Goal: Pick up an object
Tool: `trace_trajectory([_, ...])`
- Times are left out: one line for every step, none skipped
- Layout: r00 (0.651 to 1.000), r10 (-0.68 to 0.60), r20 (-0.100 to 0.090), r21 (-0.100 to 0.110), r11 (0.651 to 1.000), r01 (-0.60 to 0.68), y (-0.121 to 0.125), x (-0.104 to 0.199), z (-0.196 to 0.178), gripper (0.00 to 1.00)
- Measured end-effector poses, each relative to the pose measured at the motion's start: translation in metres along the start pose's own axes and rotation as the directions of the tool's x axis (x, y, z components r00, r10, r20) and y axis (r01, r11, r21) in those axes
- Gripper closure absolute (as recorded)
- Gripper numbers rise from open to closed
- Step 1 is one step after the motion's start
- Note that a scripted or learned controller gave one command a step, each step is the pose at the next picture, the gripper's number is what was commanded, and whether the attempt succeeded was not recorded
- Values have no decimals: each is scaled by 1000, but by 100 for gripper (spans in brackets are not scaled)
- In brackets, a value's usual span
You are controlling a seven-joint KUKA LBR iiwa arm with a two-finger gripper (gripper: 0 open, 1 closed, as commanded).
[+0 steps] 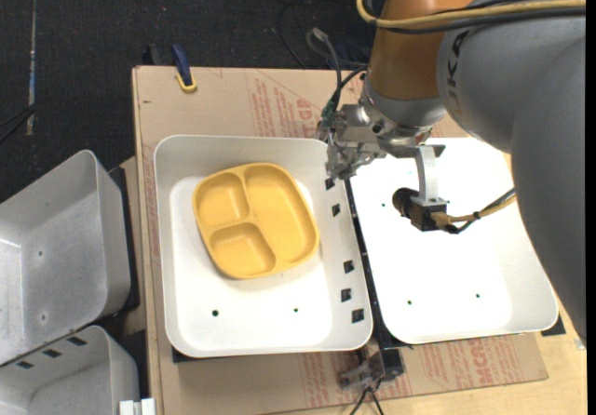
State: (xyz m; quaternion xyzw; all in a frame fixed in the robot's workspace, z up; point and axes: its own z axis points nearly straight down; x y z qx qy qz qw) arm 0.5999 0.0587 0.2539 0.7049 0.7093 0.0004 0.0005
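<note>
1. Lying in the left shallow white plastic bin (186, 311) is a yellow plastic plate with three compartments (254, 218), flat and right way up, towards the bin's far half.
2. Over the seam between the two bins hangs the grey arm with its orange band (424, 18), reaching in from the right.
3. Its hand (343, 162) sits at the near-right corner region of the left bin's far wall, above the rim where that bin meets the right shallow white plastic bin (466, 311).
4. From where I stand the plate is to the left of the hand and a little nearer the camera; the plate's right edge comes near the hand but they are apart.
5. Whether the hand is clenched or released I cannot tell; the wrist hides its tips, and nothing shows gripped in it.
6. A small black part on a white bracket (421, 210) with a yellowish cable hangs over the right bin.
7. Both bins rest on a brown cardboard-covered bench (242, 92), with a blue-and-yellow clamp (183, 69) at its far-left edge.
8. Two grey plastic tubs (51, 236) stand off to the left of the bench.
</note>
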Motion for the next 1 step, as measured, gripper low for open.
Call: trace_trajectory([1000,1,1,-2,1000,-1,28,40,17,100])
